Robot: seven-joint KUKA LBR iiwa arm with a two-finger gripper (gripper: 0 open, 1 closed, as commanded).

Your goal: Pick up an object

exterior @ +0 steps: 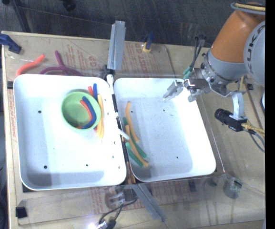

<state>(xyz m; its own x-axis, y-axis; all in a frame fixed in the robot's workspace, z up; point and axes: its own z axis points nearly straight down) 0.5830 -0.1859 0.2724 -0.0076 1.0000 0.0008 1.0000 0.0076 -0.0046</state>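
My gripper (182, 92) hangs over the far right corner of the right bin (194, 142), open, with nothing between its fingers (171, 90). Several thin sticks lie along that bin's left wall: an orange one (128, 112), with more orange, green and yellow ones (136, 149) below it. They lie well to the left of the gripper. In the left bin (42, 151) a green bowl (76, 109) holds a red and a blue curved stick (88, 107), and a yellow stick (100, 116) leans at its right side.
Behind the left bin, an orange piece (30, 65) and purple loops (61, 69) lie on the bench. A grey metal bar (116, 44) stands at the far end of the seam between the bins. Blue clamps (148, 40) sit at the back edge.
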